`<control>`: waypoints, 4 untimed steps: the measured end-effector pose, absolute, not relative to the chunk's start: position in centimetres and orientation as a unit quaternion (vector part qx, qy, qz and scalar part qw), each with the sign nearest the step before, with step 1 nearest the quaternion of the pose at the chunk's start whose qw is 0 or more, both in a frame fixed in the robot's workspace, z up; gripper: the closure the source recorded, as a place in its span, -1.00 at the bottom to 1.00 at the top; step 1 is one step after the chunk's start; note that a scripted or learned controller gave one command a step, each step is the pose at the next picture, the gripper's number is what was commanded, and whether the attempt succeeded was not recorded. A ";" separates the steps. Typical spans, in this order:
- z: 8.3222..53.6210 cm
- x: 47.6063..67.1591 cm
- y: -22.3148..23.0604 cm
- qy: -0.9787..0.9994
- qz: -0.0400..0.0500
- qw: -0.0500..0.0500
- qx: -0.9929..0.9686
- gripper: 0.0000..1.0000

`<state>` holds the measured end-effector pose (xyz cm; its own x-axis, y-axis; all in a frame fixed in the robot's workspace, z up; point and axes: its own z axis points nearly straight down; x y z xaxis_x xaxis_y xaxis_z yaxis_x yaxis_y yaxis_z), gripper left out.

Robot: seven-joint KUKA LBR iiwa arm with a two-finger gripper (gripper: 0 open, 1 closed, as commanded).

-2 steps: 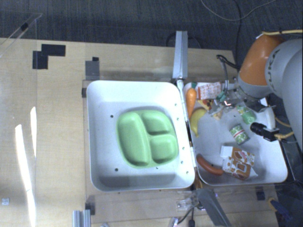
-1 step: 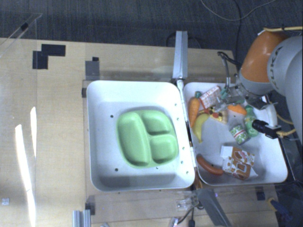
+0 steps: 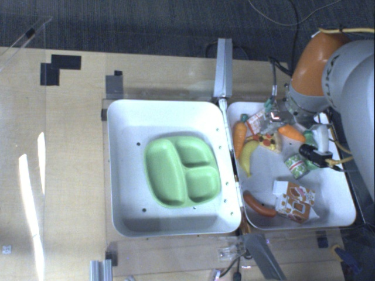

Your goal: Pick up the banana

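Reaching in from the right, my grey arm (image 3: pixel 351 81) with its orange band covers the far right corner of the right bin (image 3: pixel 345 212); my pincer (image 3: pixel 275 115) is somewhere in the clutter there, and I cannot tell how it stands. Under everything lies the pale wooden bench (image 3: pixel 70 157), smooth, bordered at the far edge by dark carpet. On it sit two shallow white plastic bins with rounded corners. The left bin (image 3: pixel 123 127) carries a glossy green divided tray (image 3: pixel 181 170). In my bin, the banana (image 3: pixel 248 156), yellow and curved, lies by the left wall, just beside an orange carrot (image 3: pixel 239 136). Near the front edge rest a brown patterned box (image 3: pixel 295 201), its print unreadable, and a reddish sausage (image 3: pixel 258 205).
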<state>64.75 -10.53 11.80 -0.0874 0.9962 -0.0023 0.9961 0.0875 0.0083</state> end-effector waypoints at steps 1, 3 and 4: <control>13.1 65.0 -10.4 0.740 0.004 0.008 0.672 1.00; 8.9 56.7 -10.0 0.733 0.004 0.004 0.680 -1.00; 9.0 52.8 -11.2 0.752 0.004 0.006 0.659 -1.00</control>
